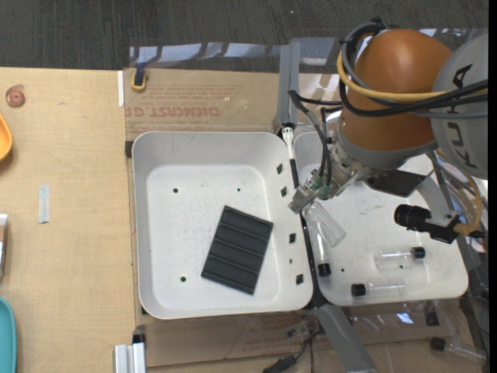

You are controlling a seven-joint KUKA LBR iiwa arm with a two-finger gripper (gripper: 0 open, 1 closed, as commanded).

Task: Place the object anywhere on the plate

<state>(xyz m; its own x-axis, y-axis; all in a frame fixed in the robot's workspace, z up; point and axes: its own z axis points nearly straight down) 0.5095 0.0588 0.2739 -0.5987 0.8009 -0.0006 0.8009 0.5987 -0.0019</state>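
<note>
Two clear tubes (392, 272) are lying right of the black ribbed plate (238, 249); the gripper (311, 196) is clamping a third clear tube (326, 225) above them.

Dark ribbed plate (238, 249) lies tilted in the left bin (155, 208).

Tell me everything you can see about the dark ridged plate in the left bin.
The plate is a flat dark grey, nearly black rectangle with parallel ridges running along its length. It looks like rubber or matte plastic. It lies flat on the floor of the left bin, right of centre toward the near wall, turned at a slant to the bin's sides. Nothing rests on it, and it touches no wall. The gripper is apart from it, over the right bin.
</note>
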